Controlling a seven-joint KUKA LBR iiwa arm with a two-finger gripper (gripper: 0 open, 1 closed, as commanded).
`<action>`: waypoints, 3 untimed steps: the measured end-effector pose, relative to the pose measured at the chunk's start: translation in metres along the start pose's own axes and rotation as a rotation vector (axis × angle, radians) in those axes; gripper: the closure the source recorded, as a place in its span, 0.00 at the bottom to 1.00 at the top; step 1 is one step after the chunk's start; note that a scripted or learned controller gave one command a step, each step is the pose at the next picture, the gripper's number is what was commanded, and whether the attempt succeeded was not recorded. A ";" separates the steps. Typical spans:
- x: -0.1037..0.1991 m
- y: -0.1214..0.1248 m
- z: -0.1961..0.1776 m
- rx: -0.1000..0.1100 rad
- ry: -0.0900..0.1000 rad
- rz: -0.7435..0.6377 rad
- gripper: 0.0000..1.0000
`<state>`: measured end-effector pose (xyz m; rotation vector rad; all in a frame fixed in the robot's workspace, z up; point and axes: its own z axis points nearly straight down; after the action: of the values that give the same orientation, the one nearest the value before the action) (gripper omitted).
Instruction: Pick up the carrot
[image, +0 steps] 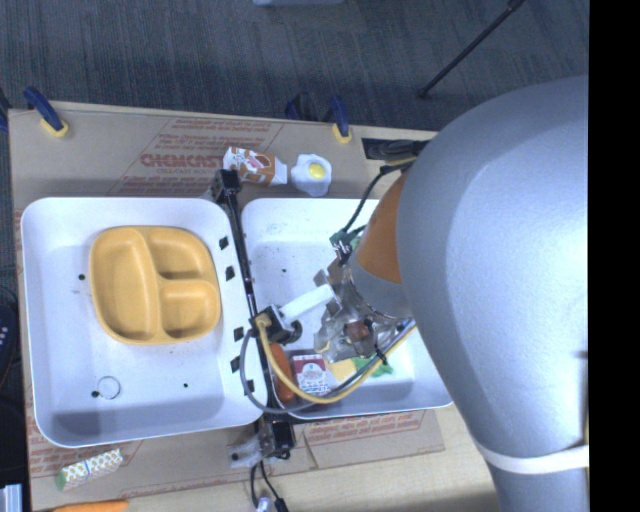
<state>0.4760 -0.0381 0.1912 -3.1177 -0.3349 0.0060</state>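
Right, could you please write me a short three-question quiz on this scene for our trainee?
1. How many compartments does the yellow plate have?
2. True or false: the yellow plate lies in the right bin.
3. Which bin is the gripper over? A) the left bin B) the right bin
Key: 1) three; 2) false, it lies in the left bin; 3) B.

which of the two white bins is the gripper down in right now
The right bin; the gripper hangs over its clutter. The left bin has the yellow divided tray.
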 end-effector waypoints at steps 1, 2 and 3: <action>-0.006 0.027 -0.086 -0.002 0.001 -0.008 1.00; -0.006 0.027 -0.100 -0.002 0.000 -0.022 1.00; -0.006 0.027 -0.100 -0.002 -0.001 -0.022 0.00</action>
<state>0.4761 -0.0660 0.2912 -3.1157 -0.3700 0.0064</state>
